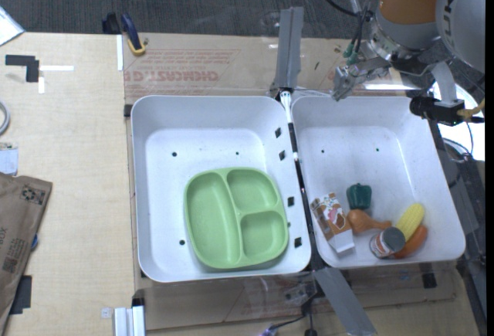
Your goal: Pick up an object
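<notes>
We see a smooth green three-compartment tray [233,216] in the left bin [147,172]. The right bin [432,164] holds a small carton [333,223], a dark green pepper [359,195], a corn cob [410,217], a can [386,242] and orange pieces, clustered at its near corner. The gripper [349,78] hangs above the right bin's far rim; we cannot tell its state.

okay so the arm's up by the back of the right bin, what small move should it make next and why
Probably swing the gripper forward and down toward the green pepper. It sits over the right bin's back rim, while the items are clustered at the front; the pepper stands most apart.
</notes>
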You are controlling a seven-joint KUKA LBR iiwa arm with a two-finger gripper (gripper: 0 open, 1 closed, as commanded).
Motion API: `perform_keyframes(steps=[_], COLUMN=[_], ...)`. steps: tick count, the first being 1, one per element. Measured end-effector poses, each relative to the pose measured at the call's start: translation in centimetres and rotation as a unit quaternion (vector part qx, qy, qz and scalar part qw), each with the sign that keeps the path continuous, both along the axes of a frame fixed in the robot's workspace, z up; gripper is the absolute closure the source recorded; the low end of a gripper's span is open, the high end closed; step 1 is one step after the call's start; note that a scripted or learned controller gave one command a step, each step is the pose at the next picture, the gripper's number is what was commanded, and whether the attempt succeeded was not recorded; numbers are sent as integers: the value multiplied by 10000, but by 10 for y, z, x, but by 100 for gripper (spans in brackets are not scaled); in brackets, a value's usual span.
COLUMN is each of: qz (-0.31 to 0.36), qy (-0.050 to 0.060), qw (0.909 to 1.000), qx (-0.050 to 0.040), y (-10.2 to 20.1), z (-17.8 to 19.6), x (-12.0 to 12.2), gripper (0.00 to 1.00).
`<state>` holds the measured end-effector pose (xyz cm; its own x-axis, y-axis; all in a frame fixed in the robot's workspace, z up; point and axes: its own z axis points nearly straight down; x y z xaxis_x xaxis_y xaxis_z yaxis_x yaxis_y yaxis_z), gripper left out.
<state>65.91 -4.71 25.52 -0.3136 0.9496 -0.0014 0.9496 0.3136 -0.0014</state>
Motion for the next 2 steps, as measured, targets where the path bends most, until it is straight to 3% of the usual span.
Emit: perform_keyframes(steps=[1, 2], qz=[1232, 1156], qy=[5, -7], qw=[9924, 9933], qx=[5, -1], y=[9, -41], z=[-39, 51], x=[-20, -43], gripper=[100, 100])
